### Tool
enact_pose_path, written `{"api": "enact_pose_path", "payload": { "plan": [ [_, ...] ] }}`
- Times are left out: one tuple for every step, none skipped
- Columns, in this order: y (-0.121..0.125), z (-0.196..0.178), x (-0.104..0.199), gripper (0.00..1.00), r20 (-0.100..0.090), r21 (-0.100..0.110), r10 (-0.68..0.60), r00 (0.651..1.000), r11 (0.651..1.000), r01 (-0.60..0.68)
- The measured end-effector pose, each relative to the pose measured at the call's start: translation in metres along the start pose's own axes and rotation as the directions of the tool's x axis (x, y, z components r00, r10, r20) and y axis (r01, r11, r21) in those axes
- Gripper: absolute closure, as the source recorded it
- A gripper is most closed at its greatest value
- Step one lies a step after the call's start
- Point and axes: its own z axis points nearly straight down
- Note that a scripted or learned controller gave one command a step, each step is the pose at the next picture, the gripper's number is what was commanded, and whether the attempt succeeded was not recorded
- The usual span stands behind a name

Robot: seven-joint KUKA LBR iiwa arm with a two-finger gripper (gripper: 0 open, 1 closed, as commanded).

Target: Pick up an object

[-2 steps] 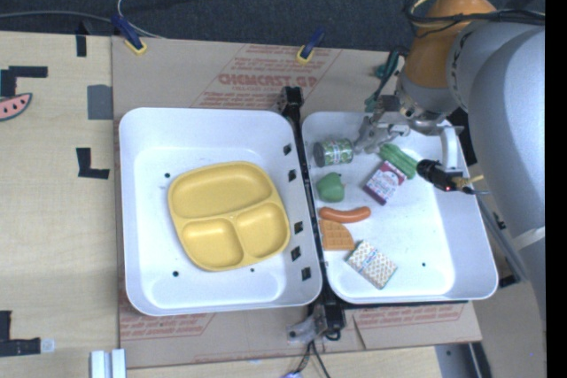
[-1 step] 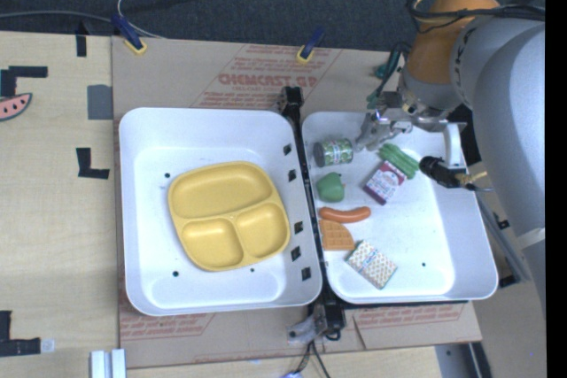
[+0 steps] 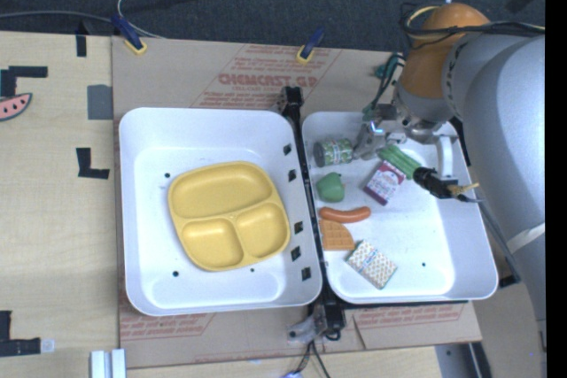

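Your end effector [image 3: 374, 135] hung low over the right bin [image 3: 443, 261], near its back wall, just beside the small green can [image 3: 335, 152]. If it was gripping something, I cannot tell. The yellow divided tray [image 3: 229, 213] lay in the left bin [image 3: 151, 137].

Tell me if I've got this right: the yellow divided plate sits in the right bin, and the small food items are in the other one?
Not quite. The camera view shows the yellow divided plate in the left bin; the small food items, like the hot dog, lie in the right bin.
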Motion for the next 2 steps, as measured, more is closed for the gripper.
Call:
{"api": "enact_pose_path", "payload": {
  "plan": [
    [0.0002,-0.0098,0.0003,1.0,0.001,0.0,-0.001,1.0,1.0,0.001],
    [0.0002,-0.0195,0.0004,1.0,0.002,0.001,-0.002,1.0,1.0,0.002]
  ]
}}
